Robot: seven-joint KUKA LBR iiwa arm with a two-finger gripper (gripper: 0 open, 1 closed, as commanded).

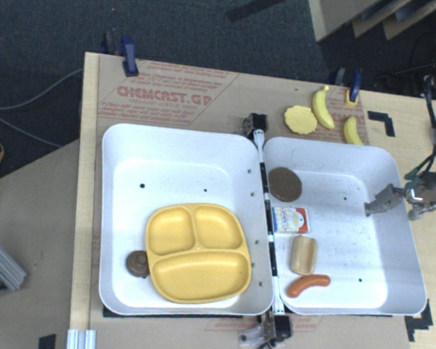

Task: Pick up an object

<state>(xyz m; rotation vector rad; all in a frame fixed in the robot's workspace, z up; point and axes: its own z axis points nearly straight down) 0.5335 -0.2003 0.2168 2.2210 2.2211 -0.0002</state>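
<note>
**Pincer hangs at the right bin's far right rim, objects lie along its left side**

The grey two-finger pincer (389, 199) reaches in from the right, over the right edge of the right-hand shallow white bin (373, 248). Nothing sits between its fingers; whether they are spread or pressed together cannot be told from this angle.

Along the left side of that bin lie a round dark-brown disc (284, 184) at the far end, then a small white packet with red print (288, 218), a tan bread-like roll (303, 255), and, nearest, an orange-red sausage (309, 284). All are well apart from the pincer.

The left-hand white bin (123, 191) holds a yellow plastic tray with three compartments (197, 250) in its near half, with a small brown round piece (138, 263) touching the tray's left edge.

On the tan counter (180, 96) beyond the right bin lie a yellow flat round piece (301, 120) and two yellow bananas (324, 108), (352, 130).
</note>
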